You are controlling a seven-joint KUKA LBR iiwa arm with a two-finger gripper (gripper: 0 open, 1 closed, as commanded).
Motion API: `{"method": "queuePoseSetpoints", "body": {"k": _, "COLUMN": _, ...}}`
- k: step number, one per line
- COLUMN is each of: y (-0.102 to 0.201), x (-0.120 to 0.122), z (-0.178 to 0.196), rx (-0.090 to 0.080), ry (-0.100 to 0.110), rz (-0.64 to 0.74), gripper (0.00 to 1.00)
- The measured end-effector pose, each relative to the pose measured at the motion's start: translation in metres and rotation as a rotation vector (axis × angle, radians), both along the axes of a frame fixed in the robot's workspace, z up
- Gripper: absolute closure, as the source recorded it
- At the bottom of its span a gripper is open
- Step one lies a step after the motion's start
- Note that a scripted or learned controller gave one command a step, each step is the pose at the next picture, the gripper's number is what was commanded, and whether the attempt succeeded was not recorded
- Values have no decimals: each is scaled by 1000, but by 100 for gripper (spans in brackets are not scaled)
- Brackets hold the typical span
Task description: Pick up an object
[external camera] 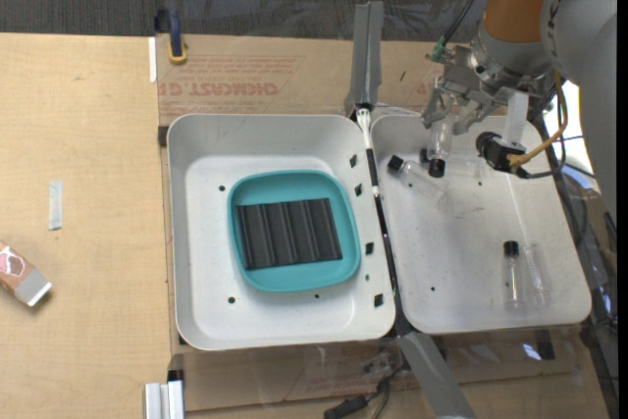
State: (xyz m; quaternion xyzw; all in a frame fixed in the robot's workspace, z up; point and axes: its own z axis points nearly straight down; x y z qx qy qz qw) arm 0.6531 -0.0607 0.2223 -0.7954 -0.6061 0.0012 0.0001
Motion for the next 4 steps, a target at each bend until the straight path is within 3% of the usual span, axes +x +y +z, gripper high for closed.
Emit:
{"method": "queuePoseSetpoints", "body": {"k": 3, "y": 0, "x": 0, "z": 23, "rx": -7, "ry": 9, "rz": 8, "gripper": 100}}
{"method": "queuePoseSetpoints", "body": {"k": 4, "y": 12, "x": 5, "z": 7, "rx": 0, "ry": 2, "rz": -80, "gripper": 100}}
